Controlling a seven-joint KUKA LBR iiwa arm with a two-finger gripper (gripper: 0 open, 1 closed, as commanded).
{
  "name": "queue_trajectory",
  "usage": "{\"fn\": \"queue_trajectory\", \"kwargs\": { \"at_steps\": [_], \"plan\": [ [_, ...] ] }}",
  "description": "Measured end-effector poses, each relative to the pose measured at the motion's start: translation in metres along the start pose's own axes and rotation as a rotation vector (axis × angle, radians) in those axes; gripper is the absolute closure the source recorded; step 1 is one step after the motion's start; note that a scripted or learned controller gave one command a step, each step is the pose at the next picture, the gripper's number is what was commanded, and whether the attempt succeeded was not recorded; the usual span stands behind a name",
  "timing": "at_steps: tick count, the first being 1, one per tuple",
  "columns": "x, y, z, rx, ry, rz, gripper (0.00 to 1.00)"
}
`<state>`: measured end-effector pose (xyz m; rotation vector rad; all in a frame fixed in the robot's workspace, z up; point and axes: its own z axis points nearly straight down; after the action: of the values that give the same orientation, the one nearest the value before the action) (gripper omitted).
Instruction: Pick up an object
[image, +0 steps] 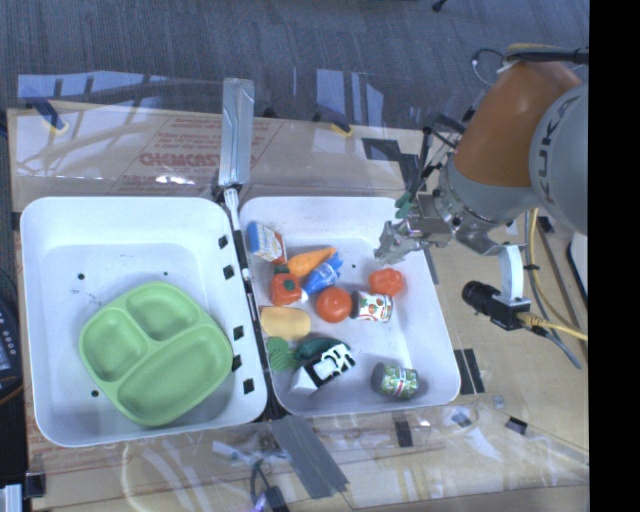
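Two white bins side by side on bench. Left bin (50, 240) has a green divided plate (155, 352). Right bin (440, 350) has the clutter: small carton (264, 241) upper left, orange carrot (308, 262) touching a blue piece (327, 273), red-orange vegetable with green top (285, 289), red tomato (334, 304), small can with red-white label (374, 307) on its side, another tomato (387, 282) near the right wall, yellow piece (286, 322), green leafy item (281, 355), black-and-white carton (328, 364), greenish can (396, 381) lower right. Gripper (392, 246) sits over right bin's upper right area, just above the right-hand tomato; nothing visible between its fingers, open or clenched cannot be told. Arm (510, 120) enters from right, orange band visible.
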<state>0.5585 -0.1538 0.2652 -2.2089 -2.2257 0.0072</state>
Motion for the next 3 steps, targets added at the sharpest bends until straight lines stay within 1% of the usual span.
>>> {"fn": "queue_trajectory", "kwargs": {
  "at_steps": [1, 2, 3],
  "plan": [
    [0.003, -0.007, 0.08, 0.002, 0.0, -0.026, 0.0],
    [-0.013, 0.003, 0.152, -0.004, 0.0, -0.061, 0.0],
    [-0.014, 0.058, 0.17, -0.003, -0.001, -0.003, 0.0]
  ]
}}
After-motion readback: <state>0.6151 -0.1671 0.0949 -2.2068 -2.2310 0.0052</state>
